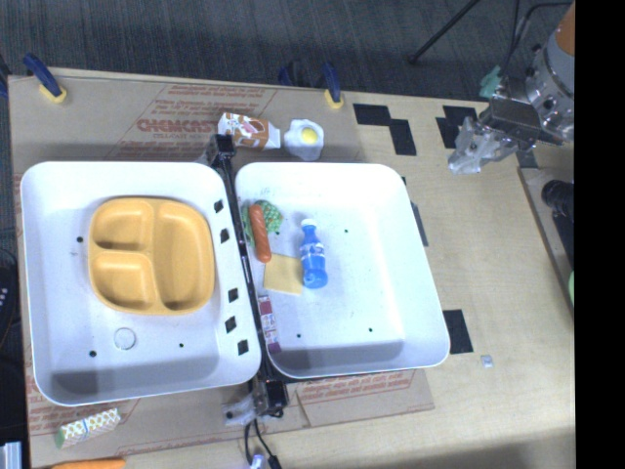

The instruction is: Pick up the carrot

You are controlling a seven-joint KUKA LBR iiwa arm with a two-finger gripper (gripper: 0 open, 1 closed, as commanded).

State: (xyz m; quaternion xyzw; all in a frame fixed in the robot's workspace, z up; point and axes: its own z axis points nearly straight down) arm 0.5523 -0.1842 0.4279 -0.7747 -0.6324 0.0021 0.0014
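Observation:
The carrot (pixel 260 233), orange-red with a green leafy top, lies in the right bin (pixel 391 262) close to its left wall, its length running toward the front. My gripper (pixel 473 150) hangs well off to the upper right, over the bare bench beyond the bin's far right corner. It is far from the carrot and nothing shows in it.
A blue bottle (pixel 312 254) and a yellow cheese slice (pixel 283 276) lie just right of the carrot. The left bin (pixel 49 340) holds a yellow divided plate (pixel 151 254). A small carton (pixel 244 130) and a fried egg toy (pixel 305 137) sit behind the bins.

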